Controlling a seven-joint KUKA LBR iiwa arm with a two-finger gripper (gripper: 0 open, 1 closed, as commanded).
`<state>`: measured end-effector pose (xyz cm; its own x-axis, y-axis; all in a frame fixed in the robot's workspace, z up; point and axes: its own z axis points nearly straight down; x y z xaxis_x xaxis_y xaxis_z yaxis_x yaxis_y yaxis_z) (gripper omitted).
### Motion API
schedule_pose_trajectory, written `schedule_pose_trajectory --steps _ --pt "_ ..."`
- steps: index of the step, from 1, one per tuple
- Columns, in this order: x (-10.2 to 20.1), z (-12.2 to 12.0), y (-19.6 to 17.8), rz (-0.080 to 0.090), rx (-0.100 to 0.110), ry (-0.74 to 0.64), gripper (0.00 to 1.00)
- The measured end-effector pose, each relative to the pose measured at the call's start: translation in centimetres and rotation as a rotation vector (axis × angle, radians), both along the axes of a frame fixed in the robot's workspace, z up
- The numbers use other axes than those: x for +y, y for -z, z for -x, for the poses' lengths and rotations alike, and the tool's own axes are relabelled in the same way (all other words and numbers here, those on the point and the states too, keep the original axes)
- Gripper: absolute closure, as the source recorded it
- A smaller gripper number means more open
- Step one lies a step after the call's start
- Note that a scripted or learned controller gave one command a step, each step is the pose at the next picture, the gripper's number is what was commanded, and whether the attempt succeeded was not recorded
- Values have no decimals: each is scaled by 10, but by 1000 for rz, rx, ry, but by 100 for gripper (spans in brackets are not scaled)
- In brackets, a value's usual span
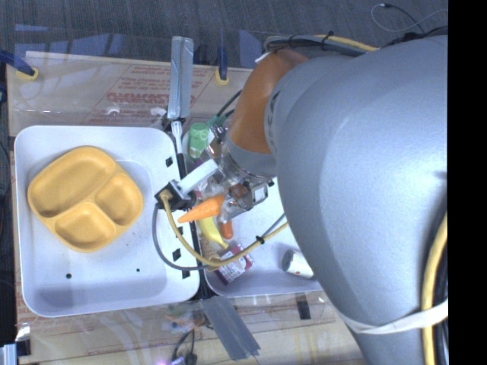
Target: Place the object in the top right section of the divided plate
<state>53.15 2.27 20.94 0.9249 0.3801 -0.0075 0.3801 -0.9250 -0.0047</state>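
Note:
A yellow divided plate [46, 175] with three sections lies in the left white bin [91, 287]. My gripper [222, 201] hangs over the seam between the two bins, under the grey arm and its orange band. It is shut on an orange toy carrot [196, 211], whose thick end sits between the fingers. The carrot's tip points left toward the plate and stops short of its right rim. The arm hides most of the right bin.
In the right bin [262, 284] lie a green object [199, 138], a yellow object [214, 236], a pink-and-purple packet [237, 266] and a pale cylinder [294, 262]. A black and yellow cable loop [169, 243] hangs from the wrist over the left bin's right edge.

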Motion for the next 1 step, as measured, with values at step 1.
schedule_pose_trajectory --steps 1 --pt "-96 4 -36 0 -5 -162 100"
